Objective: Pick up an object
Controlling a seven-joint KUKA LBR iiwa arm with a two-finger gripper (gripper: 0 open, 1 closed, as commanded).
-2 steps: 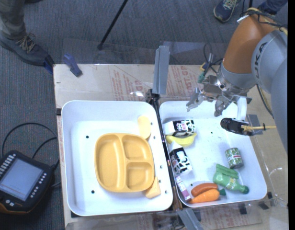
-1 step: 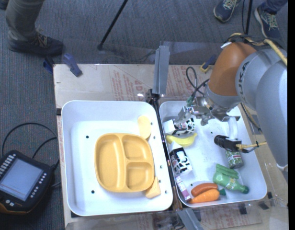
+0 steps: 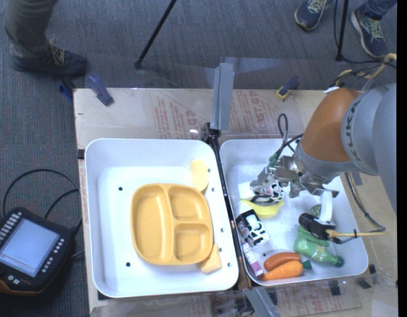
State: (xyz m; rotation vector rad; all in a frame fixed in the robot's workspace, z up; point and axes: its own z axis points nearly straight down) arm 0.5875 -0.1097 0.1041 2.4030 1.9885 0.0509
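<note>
Hovering low in the right bin (image 3: 359, 243), the gripper (image 3: 273, 185) sits just over a small black-and-white cow toy (image 3: 275, 191) that rests on a yellow banana-shaped piece (image 3: 264, 208). Cannot tell whether the gripper has closed on anything; its tip is cluttered from this angle. Judgement: descend straight, centre on the cow toy, avoid nudging the banana-shaped piece beneath. Orange carrot (image 3: 283, 265) and green bottle (image 3: 316, 251) lie well apart, nearer the front wall.

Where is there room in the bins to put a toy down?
Left bin: bare strips around the yellow tray, widest on its left. Right bin: bare at the far corner; crowded near the gripper, carrot and green toy.
</note>
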